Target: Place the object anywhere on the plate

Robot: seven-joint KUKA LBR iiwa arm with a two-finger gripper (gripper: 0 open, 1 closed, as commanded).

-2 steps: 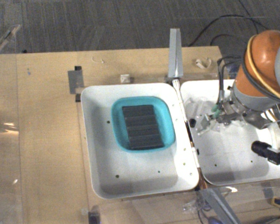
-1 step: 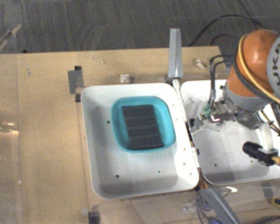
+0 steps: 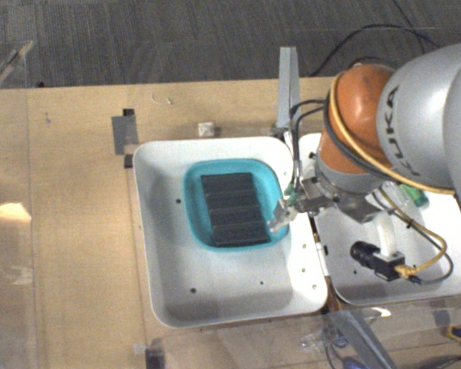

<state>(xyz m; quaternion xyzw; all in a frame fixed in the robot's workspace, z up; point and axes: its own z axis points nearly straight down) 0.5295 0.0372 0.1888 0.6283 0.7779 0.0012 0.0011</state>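
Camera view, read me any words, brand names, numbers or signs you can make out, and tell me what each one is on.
"KUKA": dark letters running down the grey arm casing, partly cut off by its curve.
No other text is readable: the teal plate, the dark object on it, and the left white bin carry no legible markings.

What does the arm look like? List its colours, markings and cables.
The grey KUKA arm has a smooth, rounded shell with dark KUKA lettering on its side. A glossy orange band rings it above the wrist. Thin black cables loop around the orange band, and a yellowish cable curves below the wrist.
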